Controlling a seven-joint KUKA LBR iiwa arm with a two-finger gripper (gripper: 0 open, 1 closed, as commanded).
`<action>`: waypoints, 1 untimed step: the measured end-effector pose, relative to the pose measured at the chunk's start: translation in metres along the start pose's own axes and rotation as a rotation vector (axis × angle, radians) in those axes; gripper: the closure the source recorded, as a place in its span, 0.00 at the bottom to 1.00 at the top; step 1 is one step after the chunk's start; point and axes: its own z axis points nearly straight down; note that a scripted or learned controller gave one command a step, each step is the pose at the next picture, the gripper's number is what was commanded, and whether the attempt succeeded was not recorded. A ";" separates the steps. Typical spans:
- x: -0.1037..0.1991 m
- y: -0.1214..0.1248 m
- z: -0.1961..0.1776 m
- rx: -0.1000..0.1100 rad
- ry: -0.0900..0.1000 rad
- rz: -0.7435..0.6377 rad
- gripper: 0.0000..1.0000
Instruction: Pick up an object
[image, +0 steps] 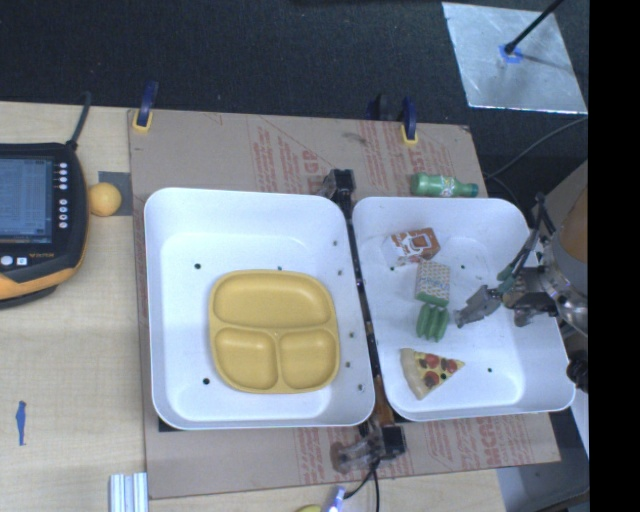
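The end effector (478, 308) hangs low over the right bin (540, 385), fingers seemingly spread and gripping nothing — nearest is the green toy (432, 320), lying mid-bin just left of the tip. It looks light, stiff plastic, likely slick; pinching across its narrow width seems safest, clear of the pizza slice (430, 370).

A yellow ball (104, 198) is sitting on the counter (70, 400) beside a black handheld screen (35, 225); a green bottle (443, 185) is lying behind the bins.
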 end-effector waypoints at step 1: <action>0.014 0.058 0.036 0.000 -0.001 -0.002 0.00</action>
